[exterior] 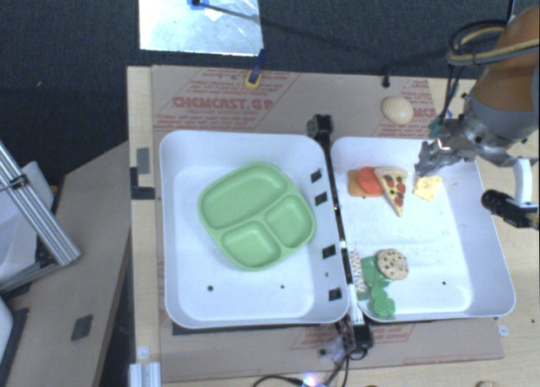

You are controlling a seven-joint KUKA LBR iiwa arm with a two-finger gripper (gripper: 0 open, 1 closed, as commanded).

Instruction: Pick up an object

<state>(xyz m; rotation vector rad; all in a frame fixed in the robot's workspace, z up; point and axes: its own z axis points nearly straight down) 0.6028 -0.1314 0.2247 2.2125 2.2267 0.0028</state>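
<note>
The right bin [472, 233] holds a pizza slice [393, 187], an orange-red piece [365, 182] next to it, a pale yellow cheese wedge [428, 188], a cookie [391, 264] and a green leafy piece [378, 301]. My gripper [429, 163] hangs at the bin's upper right part, just above the cheese wedge and right of the pizza slice. Its dark fingers point down and left. Nothing shows between them.
The left bin [181, 208] bears a green divided plate [256, 216]. A beige egg-shaped object [396, 109] lies on the cardboard behind the right bin. A black divider [331, 208] runs between the bins. A foil sheet [199, 6] lies at the back.
</note>
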